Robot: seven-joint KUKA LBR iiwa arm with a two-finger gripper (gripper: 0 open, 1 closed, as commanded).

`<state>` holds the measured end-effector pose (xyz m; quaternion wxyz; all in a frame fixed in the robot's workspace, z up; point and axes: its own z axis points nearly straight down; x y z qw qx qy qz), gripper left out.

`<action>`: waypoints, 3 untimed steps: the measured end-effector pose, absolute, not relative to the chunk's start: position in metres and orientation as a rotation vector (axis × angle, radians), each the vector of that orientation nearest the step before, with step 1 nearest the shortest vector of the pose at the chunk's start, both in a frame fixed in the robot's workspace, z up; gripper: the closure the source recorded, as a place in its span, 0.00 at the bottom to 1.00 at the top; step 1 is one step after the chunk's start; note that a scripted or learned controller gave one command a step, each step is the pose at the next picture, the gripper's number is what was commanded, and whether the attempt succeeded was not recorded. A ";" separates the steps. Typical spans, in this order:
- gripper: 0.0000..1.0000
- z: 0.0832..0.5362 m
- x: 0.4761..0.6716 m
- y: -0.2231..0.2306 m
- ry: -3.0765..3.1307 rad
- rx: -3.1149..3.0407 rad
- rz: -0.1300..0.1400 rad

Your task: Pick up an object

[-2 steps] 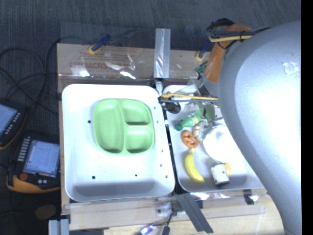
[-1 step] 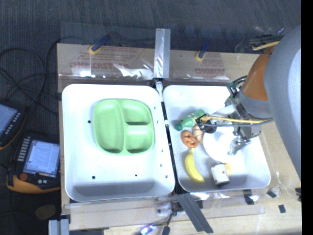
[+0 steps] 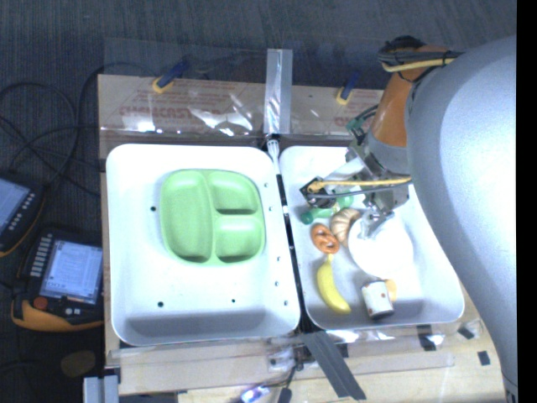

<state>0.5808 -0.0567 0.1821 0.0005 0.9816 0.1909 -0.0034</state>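
Dark grey carpet runs all around the tabletop point(image 3: 126, 99), a brown board with crumpled clear plastic sheeting taped along its far edge and a few clips holding it. Off to the left on the floor sit a tablet-like screen point(image 3: 71, 269) and some black cables.

Two white bins sit side by side. The left bin point(image 3: 134, 309) holds a green divided plate point(image 3: 211, 215), lying flat near its middle. The right bin point(image 3: 436, 296) is the crowded one: a banana point(image 3: 330, 286) lies near the front, its long axis running from the bin's middle toward the front edge, curved slightly; just behind it a pretzel-like orange piece point(image 3: 325, 238) touches a pale croissant shape point(image 3: 343, 222), with something green point(image 3: 307, 216) beside them, and a small cylinder point(image 3: 377, 297) near the front right.

The gripper point(image 3: 369, 193) hangs low over the far part of that cluster; whether the fingers are wide or closed I cannot tell
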 end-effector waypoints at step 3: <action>1.00 0.190 0.563 -0.024 0.532 3.095 -0.020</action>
